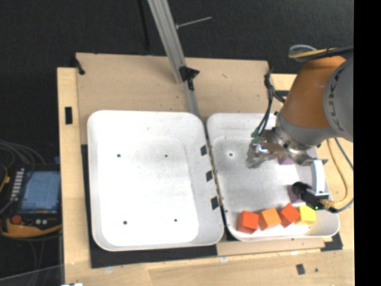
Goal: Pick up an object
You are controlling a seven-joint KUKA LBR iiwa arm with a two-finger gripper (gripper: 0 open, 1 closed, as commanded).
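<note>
Down at the front, the counter [178,270] shows its pale wooden edge. Right behind it is the right bin [235,130], with four blocks lined up along its near wall, side by side and touching. From the left that's a red-orange block [248,221], an orange block [269,218], a red block [290,214] and a yellow block [308,213] tucked toward the near right corner — all four resting on the bin floor. The left bin [143,171] sits just beside, with black clips [209,174] along the seam between the two.

Further in, the gripper [257,155] hangs over the middle of the right bin, well apart from the row of blocks and nearer the bin's left wall. Whether the jaws are spread or pressed together cannot be told from this angle. A sliver of purple [288,158] peeks out just beside the wrist — too hidden to name.

Behind that, the grey arm [312,100] with its orange band reaches in from the right. At the far side, a metal rail [168,34] slants down toward the seam between the bins.
</note>
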